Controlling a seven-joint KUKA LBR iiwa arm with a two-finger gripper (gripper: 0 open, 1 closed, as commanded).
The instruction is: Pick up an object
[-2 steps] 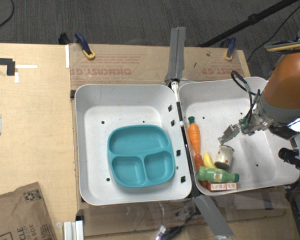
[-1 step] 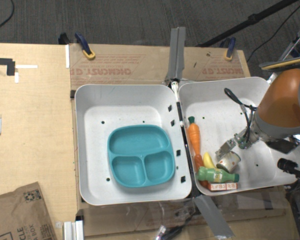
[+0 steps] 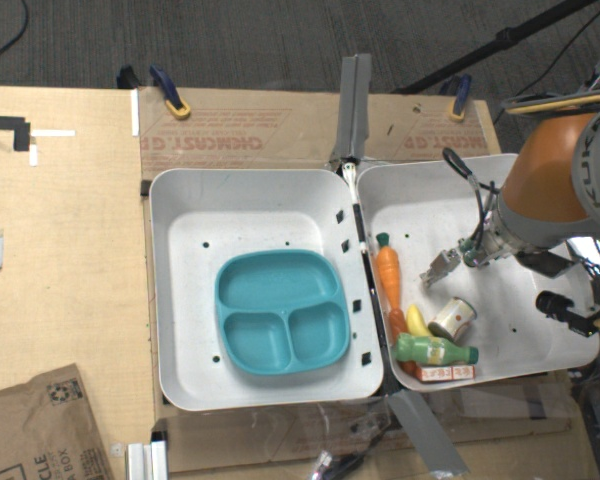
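Nearest the camera, at the front edge of the right bin [image 3: 540, 363], a small red box [image 3: 446, 373] lies just in front of a green bottle [image 3: 435, 350] resting on its side. Behind these sit a yellow banana [image 3: 416, 320] and a tan can [image 3: 452, 319], tipped over, with an orange carrot [image 3: 387, 273] along the bin's left wall. The gripper [image 3: 441, 265] hangs above bare bin floor just beyond the can, holding nothing; whether its fingers are apart cannot be told. The left bin [image 3: 180, 268] holds a teal divided plate [image 3: 281, 310].

Teal plate [image 3: 280, 310]; orange carrot [image 3: 387, 272]; green bottle [image 3: 435, 350]; white bins [image 3: 180, 268].
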